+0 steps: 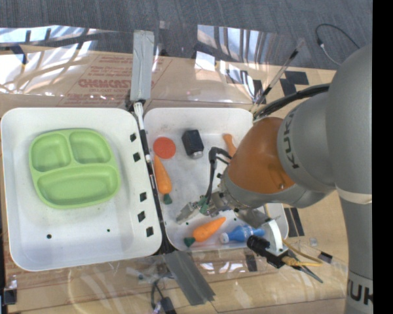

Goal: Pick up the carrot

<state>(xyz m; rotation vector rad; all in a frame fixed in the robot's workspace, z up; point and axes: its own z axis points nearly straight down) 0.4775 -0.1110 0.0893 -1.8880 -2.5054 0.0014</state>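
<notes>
Gripper [198,208] above carrot [208,229] — apart.

The orange band [259,159] of the arm [327,142] covers the right bin [183,120]'s right side and most of 1 orange piece [228,142] beside it; the arm runs off the frame's bottom edge.

Grey carpet floor [85,2] beyond a cardboard-topped bench [85,77] — glossy plastic catching the light.

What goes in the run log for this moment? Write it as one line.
phase: approach | tool: over right bin, above carrot | carrot: lying on bin floor, not held | second carrot: by left wall
</notes>
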